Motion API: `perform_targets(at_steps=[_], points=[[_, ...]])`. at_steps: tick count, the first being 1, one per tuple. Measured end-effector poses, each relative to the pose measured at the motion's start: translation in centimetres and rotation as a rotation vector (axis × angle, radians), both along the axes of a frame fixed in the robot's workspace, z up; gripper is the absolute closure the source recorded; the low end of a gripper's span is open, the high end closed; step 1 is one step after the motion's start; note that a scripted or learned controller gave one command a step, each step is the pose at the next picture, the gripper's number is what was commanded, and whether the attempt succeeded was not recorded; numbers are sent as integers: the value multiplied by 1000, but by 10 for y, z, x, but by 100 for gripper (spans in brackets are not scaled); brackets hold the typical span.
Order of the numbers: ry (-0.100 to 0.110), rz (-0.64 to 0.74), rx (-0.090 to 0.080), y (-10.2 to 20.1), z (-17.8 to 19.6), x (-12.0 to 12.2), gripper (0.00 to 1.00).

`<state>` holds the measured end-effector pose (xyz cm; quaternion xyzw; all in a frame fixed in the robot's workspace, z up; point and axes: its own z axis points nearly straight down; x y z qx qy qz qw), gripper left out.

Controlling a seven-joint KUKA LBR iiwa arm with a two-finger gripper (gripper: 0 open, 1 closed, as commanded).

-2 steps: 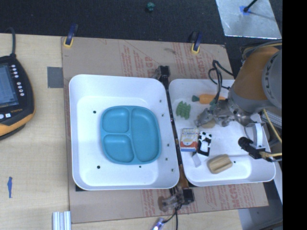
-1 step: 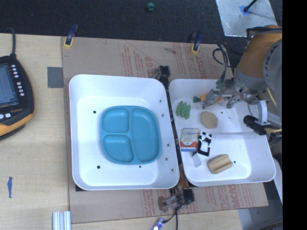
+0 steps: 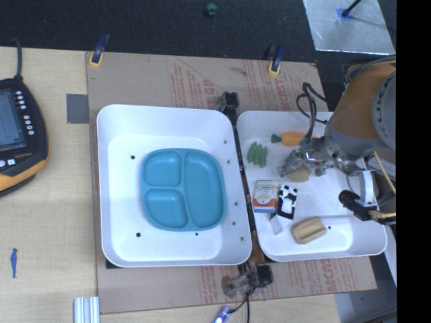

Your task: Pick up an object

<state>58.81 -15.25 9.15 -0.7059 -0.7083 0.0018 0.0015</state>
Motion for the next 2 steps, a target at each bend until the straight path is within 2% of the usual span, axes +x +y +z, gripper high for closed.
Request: perform_targets(at_steps=[1, 2], points=[[1, 1, -1, -1, 10, 0, 100], [-5, 3, 2, 99, 102, 31, 100]])
